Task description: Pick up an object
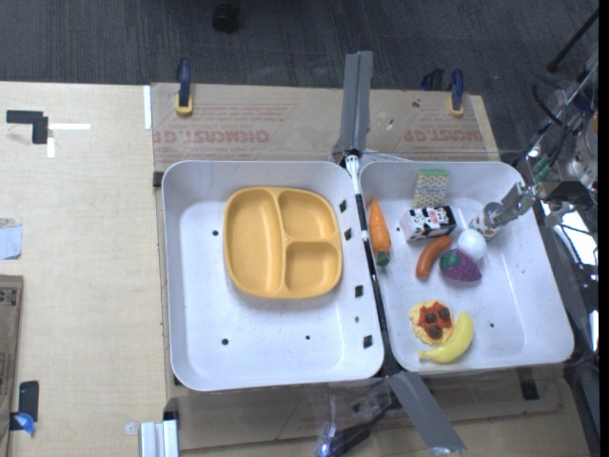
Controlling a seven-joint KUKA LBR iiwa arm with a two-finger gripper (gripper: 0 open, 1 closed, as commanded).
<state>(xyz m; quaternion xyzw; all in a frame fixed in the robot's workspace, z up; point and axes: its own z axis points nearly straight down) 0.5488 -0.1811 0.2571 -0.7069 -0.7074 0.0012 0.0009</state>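
Note:
The right bin [533, 284] holds several toy foods. A carrot [380, 231] lies along its left wall. A green patterned card [431, 186] and a black-and-white carton [430, 222] sit near the back. An orange sausage [431, 256], a white egg [471, 244] and a purple bunch [462, 268] cluster in the middle. A small pizza [432, 319] and a banana [451, 343] lie near the front. My gripper [489, 223] reaches in from the right, low over the bin, just up and right of the egg and close to touching it. Nothing shows in its grasp.
The left bin [200, 331] carries a yellow divided plate [283, 241]. A grey divider bar [356, 112] runs between the bins at the back. The arm's body [561, 174] hangs over the right bin's right rim. Bare bin floor lies right of the banana.

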